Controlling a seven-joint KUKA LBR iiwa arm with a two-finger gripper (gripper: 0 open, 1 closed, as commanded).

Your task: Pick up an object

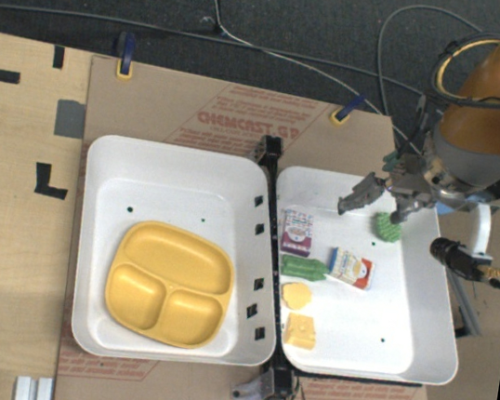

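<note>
Two bins [97,217] lying side by side, gripper [383,204] hovering spread wide and holding nothing, just beside the green toy [387,228].

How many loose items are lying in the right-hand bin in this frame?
6. A green item by the hand; a pink-white packet; a green piece; a small carton; a yellow round piece; a yellow wedge. The arm could hide more.
</note>
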